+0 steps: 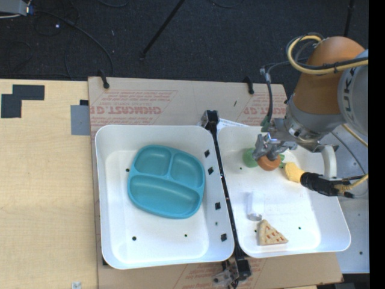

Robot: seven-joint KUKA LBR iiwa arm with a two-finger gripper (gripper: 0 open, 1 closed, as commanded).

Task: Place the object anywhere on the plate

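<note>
A teal divided plate [166,180] lies in the left white bin [114,233]. In the right bin [325,233], my gripper [268,147] hangs low at the far side, right over a small orange toy [268,163] with a green end [249,157]. The gripper's body covers the toy's top. Whether the toy is held is hidden from this angle.
A tan waffle-like wedge [271,233] lies near the right bin's front wall, and a small pale grey piece [252,206] sits just behind it. A black divider [219,185] runs between the two bins.
</note>
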